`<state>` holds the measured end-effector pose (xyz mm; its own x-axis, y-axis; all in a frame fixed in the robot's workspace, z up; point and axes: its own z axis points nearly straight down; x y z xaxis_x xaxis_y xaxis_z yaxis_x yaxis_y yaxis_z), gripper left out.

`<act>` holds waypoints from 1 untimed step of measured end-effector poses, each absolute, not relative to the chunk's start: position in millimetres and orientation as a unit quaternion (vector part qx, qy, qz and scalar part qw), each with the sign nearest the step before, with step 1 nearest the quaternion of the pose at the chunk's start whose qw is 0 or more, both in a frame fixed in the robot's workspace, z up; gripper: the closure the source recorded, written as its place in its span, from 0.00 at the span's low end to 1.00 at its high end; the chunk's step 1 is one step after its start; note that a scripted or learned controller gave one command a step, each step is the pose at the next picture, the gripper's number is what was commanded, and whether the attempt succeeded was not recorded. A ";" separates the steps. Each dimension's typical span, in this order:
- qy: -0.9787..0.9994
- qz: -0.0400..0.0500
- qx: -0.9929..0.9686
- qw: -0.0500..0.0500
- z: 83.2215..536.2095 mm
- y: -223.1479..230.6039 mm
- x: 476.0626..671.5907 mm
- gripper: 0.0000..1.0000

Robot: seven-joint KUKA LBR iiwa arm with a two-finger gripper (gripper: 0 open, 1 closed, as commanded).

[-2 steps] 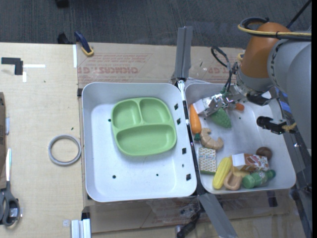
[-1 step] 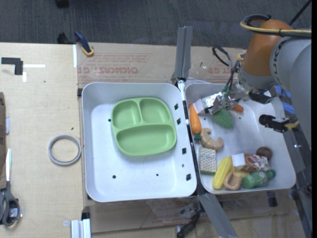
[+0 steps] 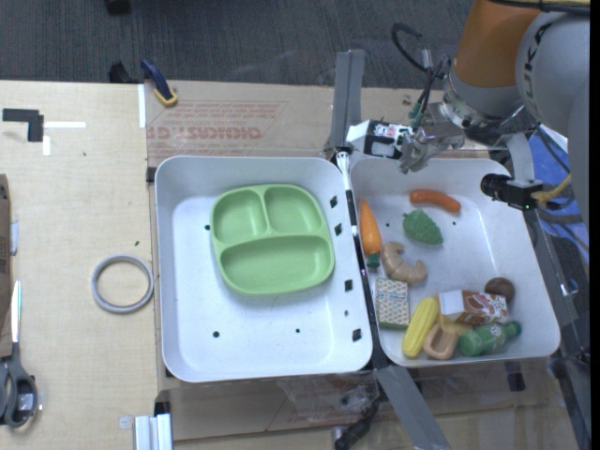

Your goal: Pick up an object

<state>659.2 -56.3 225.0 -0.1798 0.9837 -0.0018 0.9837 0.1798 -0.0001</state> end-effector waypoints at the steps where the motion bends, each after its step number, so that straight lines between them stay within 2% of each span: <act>1: 0.829 -0.001 0.560 0.001 329.7 -66.2 659.4 1.00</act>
<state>659.4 -66.2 329.7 -0.3733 0.9277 -0.0028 0.9277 0.3733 0.0003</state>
